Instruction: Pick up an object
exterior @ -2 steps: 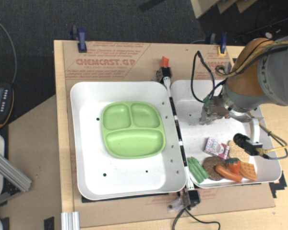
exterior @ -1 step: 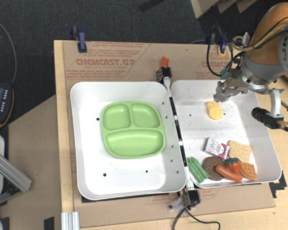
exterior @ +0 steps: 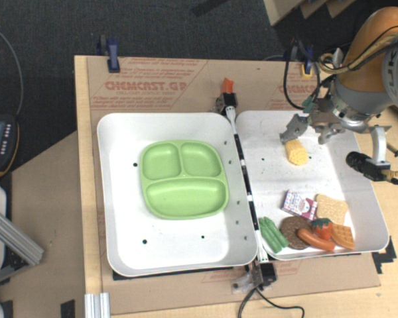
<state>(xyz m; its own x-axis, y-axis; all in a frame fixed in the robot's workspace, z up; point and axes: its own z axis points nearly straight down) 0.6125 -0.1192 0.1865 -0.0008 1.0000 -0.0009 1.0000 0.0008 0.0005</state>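
Over at the far end of the right bin [exterior: 265, 128], hanging low above the white floor on the gripper [exterior: 310, 135], jaws spread wide and pinching nothing. Just beside the fingertip [exterior: 290, 131] nearer the divider, on its near side: a yellow corn piece [exterior: 296, 152], lying alone. Well apart from the heap in the near corner: purple carton [exterior: 298, 204], cracker [exterior: 331, 209], carrot [exterior: 316, 238], brown patty [exterior: 293, 230], green pod [exterior: 272, 234].

Looks off-centre to the corn, not straddling it. Risk one: closing right here and catching air. Risk two: dropping with one finger on top of the corn and sending it rolling across the slick floor. Risk three: nipping only a rounded end and squirting it out. Across in the left bin [exterior: 106, 177], a green divided plate [exterior: 184, 179], out of play.
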